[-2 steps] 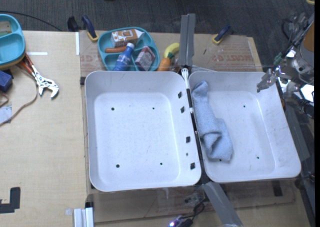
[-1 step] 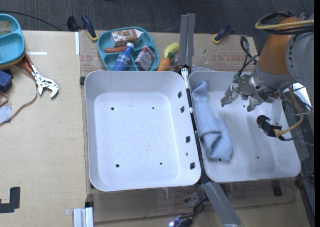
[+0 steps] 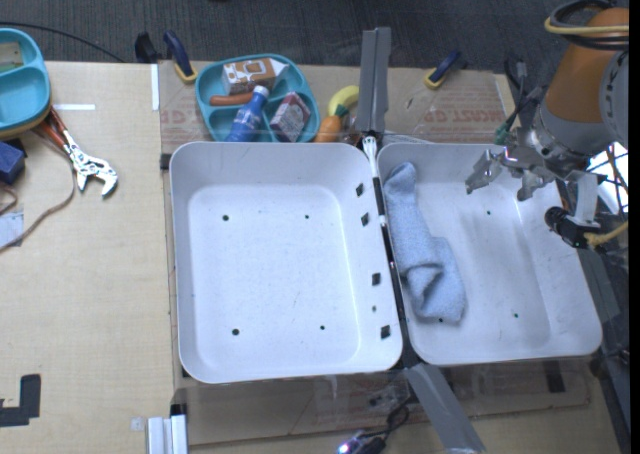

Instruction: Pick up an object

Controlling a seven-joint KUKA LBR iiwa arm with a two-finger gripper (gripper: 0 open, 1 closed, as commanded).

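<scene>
Since the blue cloth (image 3: 422, 247) lies crumpled along the left wall of the right bin (image 3: 520, 332), it probably handles soft, light and floppy; pinching its bunched lower fold seems best. The hand (image 3: 505, 174) hovers empty, fingers spread, near the bin's far edge.

Faint reddish lettering runs along the cardboard strip (image 3: 440, 114) on the surface beyond the right bin (image 3: 560, 332), but it is too washed out to read.
</scene>
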